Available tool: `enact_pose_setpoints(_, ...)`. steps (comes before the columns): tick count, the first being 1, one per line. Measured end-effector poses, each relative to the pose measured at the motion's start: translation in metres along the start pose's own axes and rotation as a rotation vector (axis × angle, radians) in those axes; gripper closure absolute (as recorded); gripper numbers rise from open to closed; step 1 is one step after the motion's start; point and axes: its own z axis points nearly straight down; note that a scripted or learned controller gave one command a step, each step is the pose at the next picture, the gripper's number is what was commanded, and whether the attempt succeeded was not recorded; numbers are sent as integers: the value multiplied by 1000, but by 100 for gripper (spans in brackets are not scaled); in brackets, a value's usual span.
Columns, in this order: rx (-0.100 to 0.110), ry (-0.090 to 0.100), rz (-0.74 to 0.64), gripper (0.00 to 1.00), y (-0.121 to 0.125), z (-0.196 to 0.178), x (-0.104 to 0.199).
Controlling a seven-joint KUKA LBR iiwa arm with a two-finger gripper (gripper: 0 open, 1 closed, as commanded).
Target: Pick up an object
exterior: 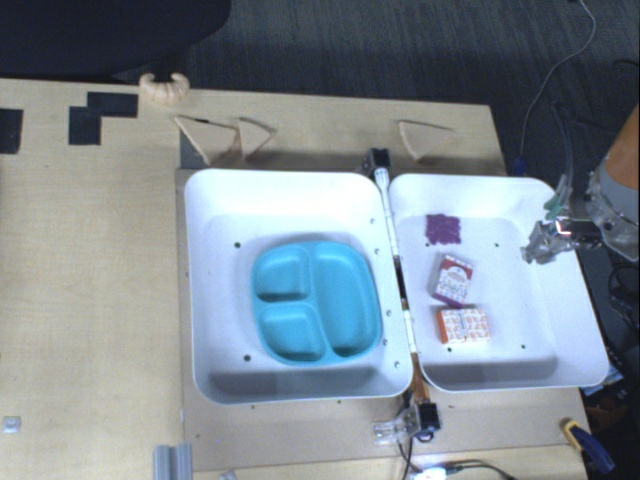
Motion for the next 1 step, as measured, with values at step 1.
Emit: enact_pose_setpoints(1, -1, 0, 0, 0, 0, 0, 0)
